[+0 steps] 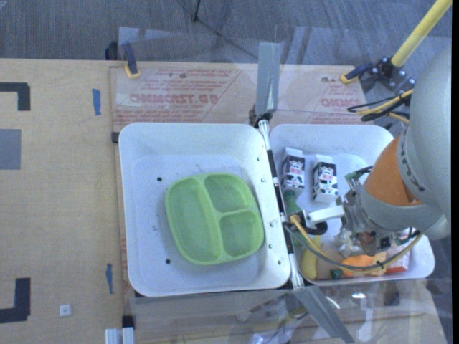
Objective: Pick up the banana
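The banana [309, 263] lies in the right bin [337, 136] at its near left corner, yellow and partly hidden by clutter. My gripper [350, 242] hangs low in the same bin, just right of the banana, below the grey wrist and the orange band [387, 181]. The arm's body hides much of the bin's right half. From this view I cannot say whether the gripper touches the banana.
Two small white cartons [294, 170] [325, 178] stand at the back of the right bin. An orange item [362, 263] lies near its front edge under the gripper. The left bin [143, 192] holds a green divided plate [214, 217].
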You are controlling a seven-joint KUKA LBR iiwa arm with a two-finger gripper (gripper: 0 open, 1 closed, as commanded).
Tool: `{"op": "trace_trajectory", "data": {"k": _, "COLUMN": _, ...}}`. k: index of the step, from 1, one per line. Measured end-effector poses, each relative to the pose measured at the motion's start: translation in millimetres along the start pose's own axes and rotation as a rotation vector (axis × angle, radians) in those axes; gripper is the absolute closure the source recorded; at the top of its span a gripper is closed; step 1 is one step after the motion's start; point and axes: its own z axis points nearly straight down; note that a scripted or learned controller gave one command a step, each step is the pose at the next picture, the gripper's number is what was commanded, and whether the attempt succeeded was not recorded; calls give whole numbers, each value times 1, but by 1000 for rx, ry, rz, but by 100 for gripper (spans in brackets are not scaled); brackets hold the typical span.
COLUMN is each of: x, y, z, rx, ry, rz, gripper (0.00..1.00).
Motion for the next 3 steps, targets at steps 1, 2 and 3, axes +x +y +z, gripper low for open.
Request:
{"op": "trace_trajectory", "data": {"k": 1, "x": 0, "y": -1, "z": 0, "rx": -1, "ry": 1, "rz": 10, "gripper": 100}}
{"op": "trace_trajectory", "data": {"k": 2, "x": 0, "y": -1, "z": 0, "rx": -2, "ry": 1, "rz": 9, "gripper": 100}}
{"op": "trace_trajectory", "data": {"k": 3, "x": 0, "y": -1, "z": 0, "rx": -2, "ry": 1, "rz": 9, "gripper": 100}}
